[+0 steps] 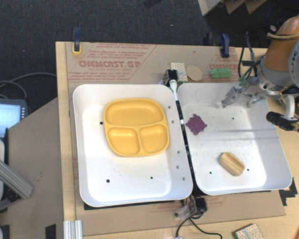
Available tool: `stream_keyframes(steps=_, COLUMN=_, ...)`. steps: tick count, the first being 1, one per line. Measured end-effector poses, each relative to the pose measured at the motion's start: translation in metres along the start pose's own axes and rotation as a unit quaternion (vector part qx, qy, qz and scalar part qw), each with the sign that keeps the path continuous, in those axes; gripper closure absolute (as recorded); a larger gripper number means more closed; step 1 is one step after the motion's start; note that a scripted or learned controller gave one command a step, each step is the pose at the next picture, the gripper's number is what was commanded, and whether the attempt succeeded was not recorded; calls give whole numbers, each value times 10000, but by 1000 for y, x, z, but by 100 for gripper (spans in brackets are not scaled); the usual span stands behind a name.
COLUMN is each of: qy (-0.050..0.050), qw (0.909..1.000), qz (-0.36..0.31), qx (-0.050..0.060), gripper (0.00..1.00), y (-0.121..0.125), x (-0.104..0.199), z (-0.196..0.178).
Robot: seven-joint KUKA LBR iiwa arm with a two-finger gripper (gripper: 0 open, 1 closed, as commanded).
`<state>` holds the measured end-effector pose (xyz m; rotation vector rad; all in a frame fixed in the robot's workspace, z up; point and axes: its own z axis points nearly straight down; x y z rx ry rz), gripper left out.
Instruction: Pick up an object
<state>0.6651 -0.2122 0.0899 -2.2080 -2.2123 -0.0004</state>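
Dark carpet surrounds a plywood bench (114, 59) bearing two shallow white bins side by side. Two candidates for picking lie in the right-hand white bin (269, 158): a small tan, loaf-shaped block (231, 163) near the front edge, and a flat purple, ragged-edged piece (196, 124) close to the divider between the bins, the two well apart. Neither is touched. A two-finger metal gripper (237, 97) hangs over the far end of the same bin, its jaws standing apart with nothing between them, well clear of both objects. Behind it rises the grey arm with its orange band (284, 49), entering from the right. A yellow three-compartment plastic plate (136, 126) sits in the left-hand white bin (89, 173). Beyond the bins, on the bench, rest a small green object (220, 73) and a round tan disc (194, 73).

By these signs the approach has yet to begin. A clean pick likely means centring the open jaws over the tan block, aligning them across its narrow width, and descending fully before closing; the flat purple piece looks harder to grip.
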Motion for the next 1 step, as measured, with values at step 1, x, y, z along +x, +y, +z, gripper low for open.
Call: stream_keyframes(steps=1, qy=-61, qw=9999, qz=-20, qx=-87, gripper=0, y=3, x=68, z=-68)
